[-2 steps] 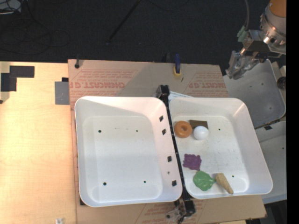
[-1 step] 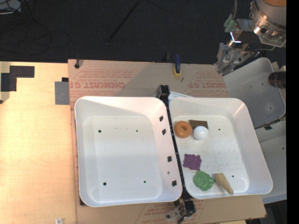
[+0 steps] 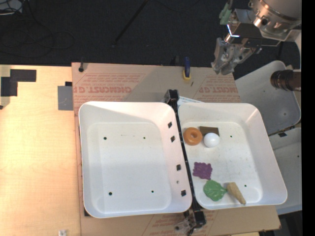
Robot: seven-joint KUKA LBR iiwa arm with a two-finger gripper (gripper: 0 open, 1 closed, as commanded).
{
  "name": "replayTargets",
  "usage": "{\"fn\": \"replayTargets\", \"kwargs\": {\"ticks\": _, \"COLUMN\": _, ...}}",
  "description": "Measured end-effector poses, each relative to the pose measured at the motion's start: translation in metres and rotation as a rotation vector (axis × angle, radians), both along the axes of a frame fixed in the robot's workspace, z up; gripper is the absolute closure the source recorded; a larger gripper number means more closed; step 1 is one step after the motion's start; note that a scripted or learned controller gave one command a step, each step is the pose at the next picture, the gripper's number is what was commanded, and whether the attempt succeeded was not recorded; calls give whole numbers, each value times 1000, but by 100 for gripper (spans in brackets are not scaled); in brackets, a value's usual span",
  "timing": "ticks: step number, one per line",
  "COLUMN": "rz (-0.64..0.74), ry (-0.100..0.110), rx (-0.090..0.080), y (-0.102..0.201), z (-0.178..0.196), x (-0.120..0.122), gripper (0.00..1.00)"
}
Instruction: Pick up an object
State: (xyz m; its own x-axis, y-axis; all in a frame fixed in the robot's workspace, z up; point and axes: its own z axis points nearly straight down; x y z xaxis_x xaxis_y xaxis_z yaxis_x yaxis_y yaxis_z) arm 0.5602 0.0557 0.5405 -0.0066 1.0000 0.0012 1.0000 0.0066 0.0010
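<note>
The right bin (image 3: 256, 146) holds an orange ring (image 3: 192, 136), a white ball (image 3: 211, 140), a brown flat piece (image 3: 209, 130) behind them, a purple lump (image 3: 202, 170), a green lump (image 3: 214, 190) and a tan wedge (image 3: 236, 192). My gripper (image 3: 226, 63) hangs high above the bench, beyond the far edge of the right bin, with nothing seen between its fingers. It is well apart from every object.
The left bin (image 3: 93, 132) sits beside the right one, joined by a black divider with clips (image 3: 178, 146). Both rest on a cardboard sheet (image 3: 128, 85). A wooden bench top (image 3: 34, 151) spreads to the left. A blue and yellow clamp (image 3: 186, 70) stands at the cardboard's far edge.
</note>
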Motion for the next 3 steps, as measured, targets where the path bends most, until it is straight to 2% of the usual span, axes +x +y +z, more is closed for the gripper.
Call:
{"fn": "replayTargets", "kwargs": {"ticks": 1, "rz": -4, "ry": 8, "rx": -2, "y": 70, "z": -33, "x": -37, "gripper": 100}}
{"fn": "replayTargets", "kwargs": {"ticks": 2, "rz": 1, "ry": 3, "rx": -1, "y": 139, "z": -12, "x": -51, "gripper": 100}}
{"fn": "replayTargets", "kwargs": {"ticks": 3, "rz": -2, "ry": 4, "rx": -2, "y": 190, "z": -3, "x": -74, "gripper": 100}}
